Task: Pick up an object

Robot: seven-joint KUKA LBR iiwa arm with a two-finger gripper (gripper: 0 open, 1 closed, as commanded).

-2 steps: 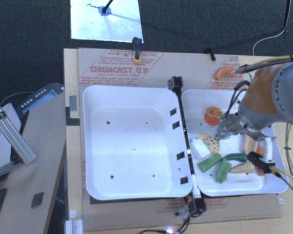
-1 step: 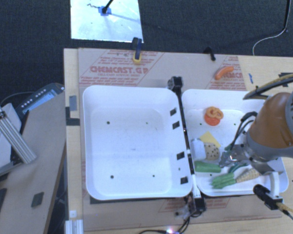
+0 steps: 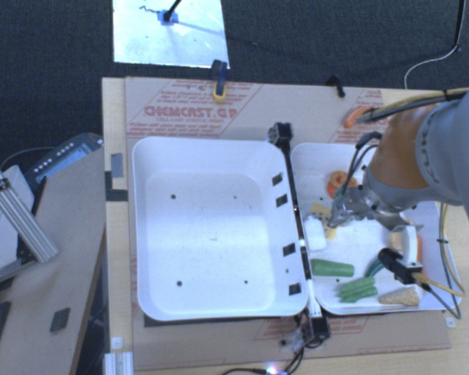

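Right now I see my pincer (image 3: 338,212) low in the right bin (image 3: 316,156), above a white block (image 3: 315,237); I cannot tell its state. Green pieces (image 3: 332,269) lie nearby.

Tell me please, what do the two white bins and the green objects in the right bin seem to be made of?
The left bin and the right bin look like thin moulded plastic, glossy, with rounded corners. The green cylinder and the green pod-like piece look like smooth plastic toy food, though rubber or foam is possible.
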